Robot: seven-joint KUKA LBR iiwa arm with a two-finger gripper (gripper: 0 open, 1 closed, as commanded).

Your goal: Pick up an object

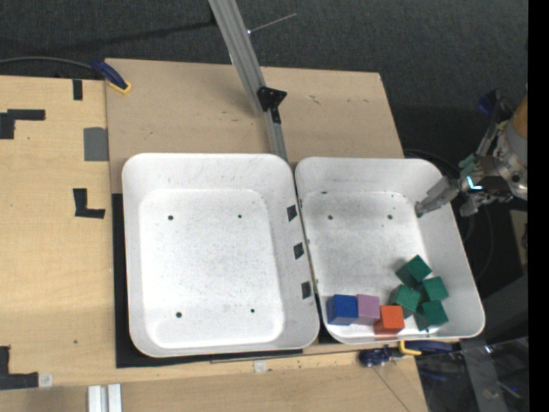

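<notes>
The right bin (360, 166) holds a cluster of small blocks in its near right corner. A blue cube (343, 307), a pale purple cube (368, 306) and an orange cube (391, 318) lie in a row along the near wall. Several green blocks (415, 271) sit just right of them, packed close together. My gripper (436, 196) reaches in from the right over the bin's far right rim, well above and apart from the blocks. Nothing is seen held in it.
The left bin (206, 163) adjoins the right one. A slanted metal rail (244, 50) runs from the top down to the gap between the bins. Blue-and-yellow clamps sit at the bench's far left (114, 75) and near edge (384, 355).
</notes>
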